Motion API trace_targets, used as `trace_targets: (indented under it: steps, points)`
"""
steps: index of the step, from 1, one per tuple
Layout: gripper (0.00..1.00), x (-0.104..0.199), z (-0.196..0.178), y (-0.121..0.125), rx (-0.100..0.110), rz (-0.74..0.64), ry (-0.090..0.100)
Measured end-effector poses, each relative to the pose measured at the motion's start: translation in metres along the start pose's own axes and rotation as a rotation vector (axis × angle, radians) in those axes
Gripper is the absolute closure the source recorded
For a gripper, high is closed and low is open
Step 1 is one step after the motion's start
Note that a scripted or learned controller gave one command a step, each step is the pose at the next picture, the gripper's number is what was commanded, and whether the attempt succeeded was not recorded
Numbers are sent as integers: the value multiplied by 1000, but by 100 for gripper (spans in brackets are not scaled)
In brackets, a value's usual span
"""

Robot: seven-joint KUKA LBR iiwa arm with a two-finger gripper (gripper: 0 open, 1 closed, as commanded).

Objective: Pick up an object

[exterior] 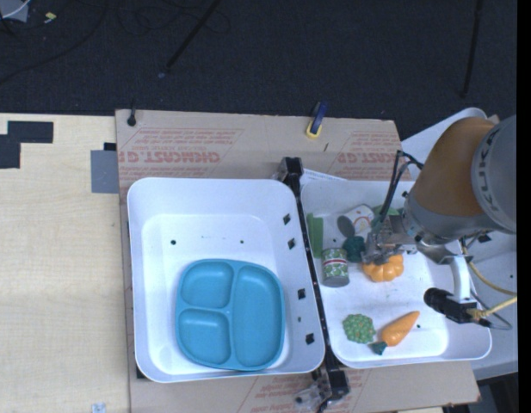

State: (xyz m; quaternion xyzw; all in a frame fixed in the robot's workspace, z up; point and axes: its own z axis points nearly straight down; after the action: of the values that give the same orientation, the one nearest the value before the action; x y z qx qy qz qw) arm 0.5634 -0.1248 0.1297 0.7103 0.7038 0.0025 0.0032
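bench (50, 256) | cardboard sheet (222, 149) on it | two white bins (153, 231) side by side on cardboard

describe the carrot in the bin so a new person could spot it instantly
Start at the right white bin. Along its near edge lies the toy carrot, slanted, beside a round green toy. It is the one long tapered orange piece, with a dark green tip.
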Motion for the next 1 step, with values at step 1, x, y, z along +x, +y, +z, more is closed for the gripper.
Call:
trace_targets:
  steps: [1]
  points:
    - [100, -3, -42, -1, 7, -3, 1]
